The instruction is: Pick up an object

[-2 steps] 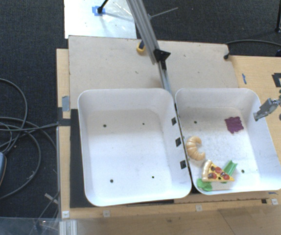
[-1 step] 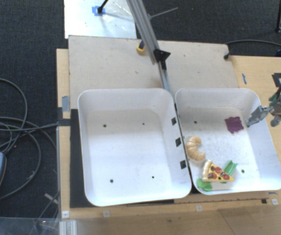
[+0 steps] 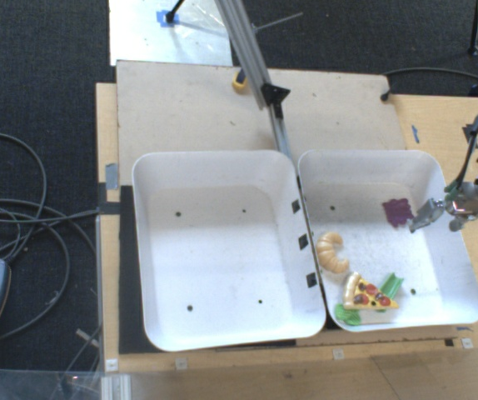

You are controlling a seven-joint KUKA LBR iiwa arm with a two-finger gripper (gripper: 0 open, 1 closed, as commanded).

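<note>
The gripper (image 3: 429, 215) sits at the right bin's (image 3: 451, 182) edge; I cannot tell how its jaws stand. Purple grapes (image 3: 397, 212) lie just beside it, probably light, bumpy plastic. Pinch them across the middle.

Two shallow white plastic bins (image 3: 222, 173) are showing small dark dots. In the right one, a purple toy (image 3: 398, 212) at 2 o'clock, a tan croissant (image 3: 333, 252), and a yellow pizza slice with red spots (image 3: 370, 293) beside green leaves (image 3: 391, 285) at 6 o'clock.

left bin (image 3: 147, 248) floor bare | right bin (image 3: 460, 302): croissant (image 3: 333, 252), pizza slice (image 3: 370, 294), purple piece (image 3: 398, 212) scattered
</note>
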